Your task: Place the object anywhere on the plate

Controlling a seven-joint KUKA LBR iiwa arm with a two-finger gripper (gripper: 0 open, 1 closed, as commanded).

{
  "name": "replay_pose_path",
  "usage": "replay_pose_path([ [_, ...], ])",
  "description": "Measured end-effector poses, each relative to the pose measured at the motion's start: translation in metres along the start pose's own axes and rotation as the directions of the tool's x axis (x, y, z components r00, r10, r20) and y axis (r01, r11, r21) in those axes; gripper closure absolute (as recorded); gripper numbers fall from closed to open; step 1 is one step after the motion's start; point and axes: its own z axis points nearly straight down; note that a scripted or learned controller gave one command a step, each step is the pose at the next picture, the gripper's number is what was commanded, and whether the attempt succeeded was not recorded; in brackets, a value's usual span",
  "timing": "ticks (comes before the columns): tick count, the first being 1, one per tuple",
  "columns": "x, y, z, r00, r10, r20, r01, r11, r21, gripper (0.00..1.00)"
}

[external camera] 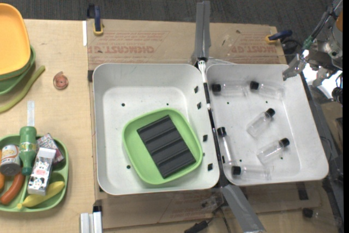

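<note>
Camera view: gripper (pixel 294 67) sits at the right bin's (pixel 305 172) far right corner — can't tell its state. Nearest clear vial (pixel 260 121) lies below-left of it, long axis diagonal, black cap up-right. Green plate (pixel 131 142) sits in the left bin (pixel 109 90), well apart to the left, with a black ribbed block (pixel 166 147) on it. Counts — about six vials, one plate, one block, two bins.

Bench (pixel 60 112) bearing two white bins (pixel 109 84)
</note>
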Motion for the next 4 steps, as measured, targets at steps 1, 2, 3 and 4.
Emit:
replay_pose_path([
  [1,0.004,0.025,-0.012,0.998,0.058,0.0,-0.058,0.998,0.0,0.0],
  [2,0.01,0.043,-0.018,0.996,0.087,0.0,-0.087,0.996,0.0,0.0],
  [3,0.009,0.043,-0.017,0.996,0.094,0.0,-0.094,0.996,0.0,0.0],
  [4,0.012,0.042,-0.019,1.0,0.026,0.0,-0.026,1.0,0.002,0.0],
])
